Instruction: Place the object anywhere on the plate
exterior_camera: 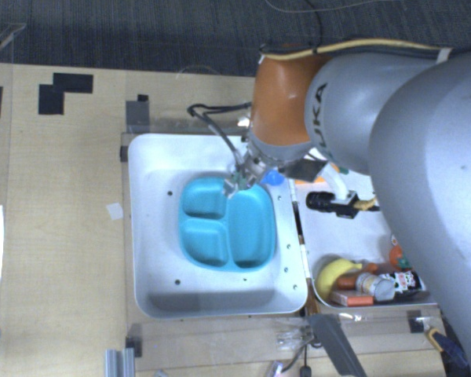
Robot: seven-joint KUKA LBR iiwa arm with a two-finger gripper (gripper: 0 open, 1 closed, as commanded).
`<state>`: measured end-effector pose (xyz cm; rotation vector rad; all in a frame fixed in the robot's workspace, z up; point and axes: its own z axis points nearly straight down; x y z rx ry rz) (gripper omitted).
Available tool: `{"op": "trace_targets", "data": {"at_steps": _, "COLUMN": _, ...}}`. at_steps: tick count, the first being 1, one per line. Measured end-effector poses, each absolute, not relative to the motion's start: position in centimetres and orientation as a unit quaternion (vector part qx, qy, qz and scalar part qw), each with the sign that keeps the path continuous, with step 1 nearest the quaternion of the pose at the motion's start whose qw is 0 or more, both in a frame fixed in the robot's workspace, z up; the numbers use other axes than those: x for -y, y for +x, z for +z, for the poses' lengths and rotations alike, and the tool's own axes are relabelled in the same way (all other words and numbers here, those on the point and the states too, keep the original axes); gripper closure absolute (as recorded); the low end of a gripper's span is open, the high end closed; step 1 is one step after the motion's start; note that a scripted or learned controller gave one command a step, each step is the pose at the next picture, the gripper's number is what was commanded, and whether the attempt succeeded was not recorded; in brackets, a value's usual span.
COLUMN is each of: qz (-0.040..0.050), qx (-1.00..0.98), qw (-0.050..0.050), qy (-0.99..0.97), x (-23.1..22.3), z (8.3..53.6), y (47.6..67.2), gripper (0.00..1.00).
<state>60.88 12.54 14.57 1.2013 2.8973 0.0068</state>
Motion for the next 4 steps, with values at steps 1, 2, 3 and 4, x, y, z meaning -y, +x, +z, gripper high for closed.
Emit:
{"op": "trace_targets", "data": {"at_steps": 1, "qz": 0.0017, "qx": -0.951, "qw": 0.003, "qy": 0.308, "x": -6.8, "z": 18.6, "y": 53.3, "gripper": 1.0}}
{"op": "trace_targets", "data": {"at_steps": 2, "qz": 0.0037, "qx": -0.951, "qw": 0.006, "qy": 0.308, "x": -6.9, "z": 19.7, "y": 53.5, "gripper": 1.0}}
{"op": "trace_targets", "data": {"at_steps": 3, "qz": 0.0011, "qx": -0.925, "qw": 0.001, "qy": 0.38, "x": -10.7, "z": 18.4, "y": 48.7, "gripper": 1.0}}
{"op": "trace_targets", "data": {"at_steps": 4, "qz": 0.0031, "qx": -0.925, "qw": 0.004, "qy": 0.379, "x": -10.8, "z": 19.5, "y": 48.9, "gripper": 1.0}}
